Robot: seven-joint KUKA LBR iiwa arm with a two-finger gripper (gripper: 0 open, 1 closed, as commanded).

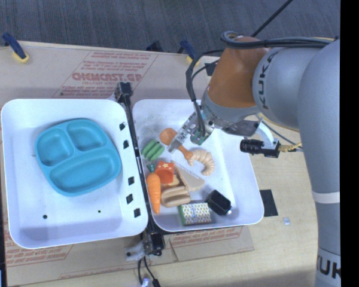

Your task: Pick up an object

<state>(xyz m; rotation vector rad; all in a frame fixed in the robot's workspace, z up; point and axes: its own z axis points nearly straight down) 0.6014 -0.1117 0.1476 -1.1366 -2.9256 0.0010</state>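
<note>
The two-finger gripper (180, 140) hangs low in the right white bin (246, 178), fingers parted and grasping nothing, tips at about eleven o'clock of the curled tan toy shrimp (203, 159), evidently a likely pick among the crowded toy food.

The blue tray (78, 155) looks like smooth plastic. The white bin (18, 178) around it is shiny plastic, sitting on brown cardboard (102, 70).
</note>
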